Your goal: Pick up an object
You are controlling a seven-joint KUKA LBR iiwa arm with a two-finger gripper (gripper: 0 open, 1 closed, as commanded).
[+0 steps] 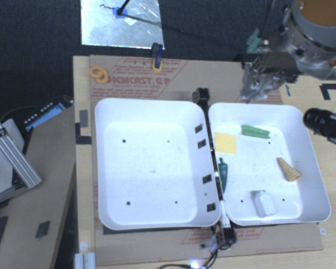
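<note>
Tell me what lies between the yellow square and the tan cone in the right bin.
In the camera view, only bare white bin floor lies between the yellow square and the tan cone. The green block sits above that line.

This looks like a robot lab or test room, not a home. A big grey and orange robot arm (316,21) comes in at about two o'clock. Two white bins (151,108) sit side by side on a brown board (173,74) in the middle, held together by black clips. At nine o'clock stands a silver metal frame (14,158). A shiny metal sheet (120,15) lies at twelve o'clock on dark carpet. Loose wires (213,251) poke out at six o'clock.
</note>
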